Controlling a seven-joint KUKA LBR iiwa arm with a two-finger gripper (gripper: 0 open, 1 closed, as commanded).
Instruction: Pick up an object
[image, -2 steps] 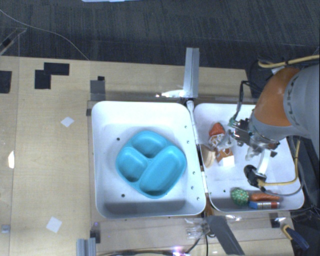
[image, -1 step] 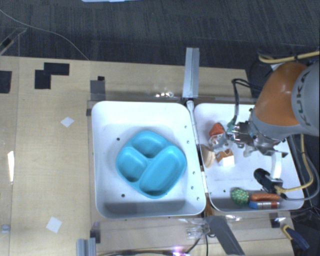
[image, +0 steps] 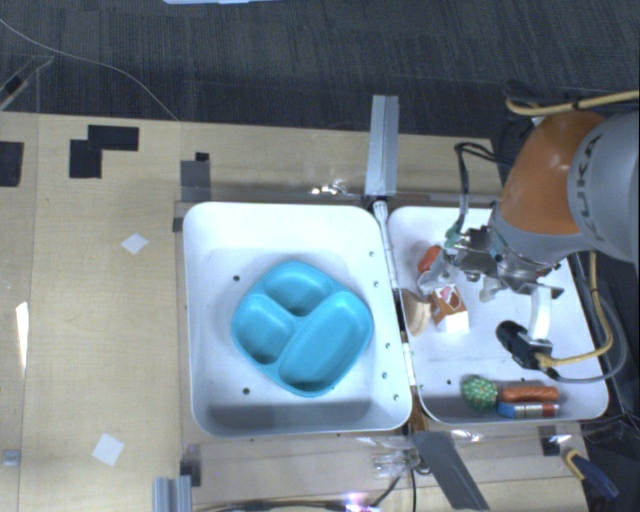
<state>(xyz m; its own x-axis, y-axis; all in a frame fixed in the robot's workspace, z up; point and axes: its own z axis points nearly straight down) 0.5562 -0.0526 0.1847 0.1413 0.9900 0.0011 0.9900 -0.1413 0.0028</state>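
Obs., camera view. You have the gripper (image: 462, 280) low over the right bin (image: 450, 355), in its upper-left part. The arm (image: 600, 190) with its orange band (image: 545, 165) enters from the right. From this slant you cannot tell whether the jaws stand apart or together.

Objects, all in the right bin:
- Brown-and-white block (image: 450, 305): just below the gripper. You cannot make out whether they touch.
- Beige piece (image: 418, 316): just left of the block, by the bin's left wall.
- Orange-red piece (image: 429, 258): just left of the gripper.
- Green ball (image: 480, 393): near the front wall, well apart from the gripper.
- Orange-red stick (image: 528, 393): just beside the ball on its right, also well apart from the gripper.

Writing: any print on the stick is too small for you to read.

Left bin (image: 215, 290): a blue dish (image: 303, 325) with three compartments lies flat at mid-bin.

Surface: the bench (image: 90, 330) is pale and wood-toned, with black marks (image: 100, 148) toward its far left. A metal bar (image: 383, 145) stands behind the seam between the bins. Beyond the bench is dark floor (image: 250, 50) with thin cables across it.
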